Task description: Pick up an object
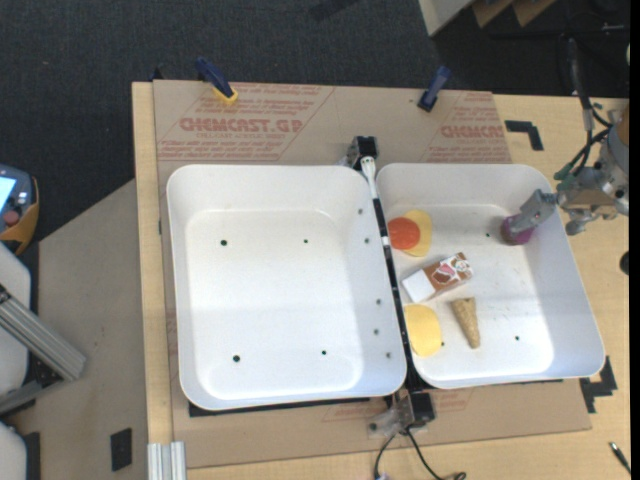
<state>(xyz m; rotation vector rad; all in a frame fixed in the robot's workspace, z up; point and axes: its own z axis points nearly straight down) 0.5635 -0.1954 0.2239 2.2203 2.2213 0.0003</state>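
The jaws (535, 211) are seen at the right rim of the right bin (560, 363), low over its upper right corner, reaching in from the right. A small purple object (516, 230) lies just beside or against the grey finger tip; whether it is pinched or merely touched cannot be told, nor can it be told whether the jaws are spread or pressed together.

The remaining objects are grouped near the bin's left wall: an orange and yellow piece (408, 232), a red and white packet (441, 276), a yellow piece (423, 329) and a tan cone (466, 321).

Several risks are judged likely. If contact is made on one side only, the purple object could be pushed against the bin wall rather than gripped. Its small, rounded form may slip out on closing. So near the rim, a finger could also be caught on the wall, and the bin shifted on the surface (250, 118).
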